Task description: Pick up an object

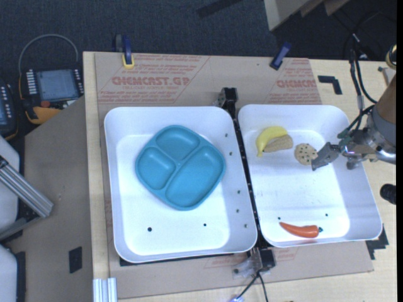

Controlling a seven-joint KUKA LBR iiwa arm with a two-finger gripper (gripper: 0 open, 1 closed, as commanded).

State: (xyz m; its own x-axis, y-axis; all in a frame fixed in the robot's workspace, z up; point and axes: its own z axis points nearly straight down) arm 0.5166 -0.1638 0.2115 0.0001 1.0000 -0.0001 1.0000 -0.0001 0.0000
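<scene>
The right bin (352, 228) holds a yellow banana (269, 135) with a tan bread-like piece (279, 145) resting against it. A round speckled cookie (305, 153) lies just right of them, and a red chili pepper (300, 229) lies near the front wall. My gripper (327, 155) hangs over the right bin's upper right part. Its tip is just right of the cookie, and I cannot tell whether it touches it. Nothing is visibly held.
The left bin (126, 231) holds a blue divided plate (181, 167). A black clamp (228, 97) sits between the bins at the back. The grey arm (381, 128) comes in over the right bin's right wall. A cardboard base (94, 168) surrounds both bins.
</scene>
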